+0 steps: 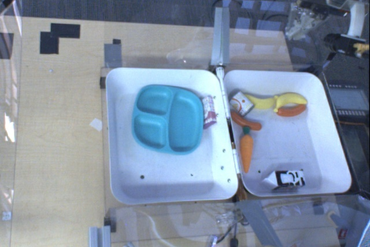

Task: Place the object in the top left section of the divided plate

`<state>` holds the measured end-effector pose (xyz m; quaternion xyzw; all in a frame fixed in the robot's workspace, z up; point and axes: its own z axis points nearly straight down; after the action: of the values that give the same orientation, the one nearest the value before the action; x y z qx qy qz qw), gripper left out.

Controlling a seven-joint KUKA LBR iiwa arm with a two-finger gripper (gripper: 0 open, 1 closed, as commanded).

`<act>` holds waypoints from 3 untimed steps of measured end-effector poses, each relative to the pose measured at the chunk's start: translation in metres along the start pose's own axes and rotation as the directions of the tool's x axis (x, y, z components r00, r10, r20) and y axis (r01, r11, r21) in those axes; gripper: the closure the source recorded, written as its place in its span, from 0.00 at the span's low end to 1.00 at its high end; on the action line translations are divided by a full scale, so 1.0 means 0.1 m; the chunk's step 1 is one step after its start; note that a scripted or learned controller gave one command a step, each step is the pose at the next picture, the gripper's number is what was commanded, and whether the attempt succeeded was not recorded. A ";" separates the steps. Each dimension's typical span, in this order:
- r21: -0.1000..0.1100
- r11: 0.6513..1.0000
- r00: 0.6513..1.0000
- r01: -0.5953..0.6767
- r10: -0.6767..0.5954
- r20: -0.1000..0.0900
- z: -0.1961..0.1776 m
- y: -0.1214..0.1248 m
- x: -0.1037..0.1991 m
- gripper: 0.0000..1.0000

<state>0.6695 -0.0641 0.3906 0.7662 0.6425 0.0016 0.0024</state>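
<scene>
Gripper point(300, 19) at upper right, above bench beyond right white bin point(329, 124); jaw state cannot be told. No object seen between them. Candidate objects, including orange toy carrot point(246, 150), long axis near vertical, lie below-left of gripper. Blue divided plastic plate point(169, 118) in left white bin point(124, 142), farther left; target section point(154, 100) bare.

Bright, even overhead light, soft shadows inside the white bins point(115, 124), faint glare on clear panels, slightly soft focus.

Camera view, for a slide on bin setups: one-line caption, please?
Blue divided plate in left bin; carrot, banana and other toys in right bin; claw above.
</scene>
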 end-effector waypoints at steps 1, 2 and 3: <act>0.000 1.000 1.000 0.000 0.000 0.000 0.00 0.00 0.00 0.00; 0.004 0.969 0.969 -0.248 0.248 -0.001 1.66 -0.19 -0.09 0.00; 0.005 0.804 0.804 -0.595 0.595 0.001 2.01 -0.85 0.19 0.00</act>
<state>0.5905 -0.0311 0.1894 0.9289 0.3704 0.0010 -0.0007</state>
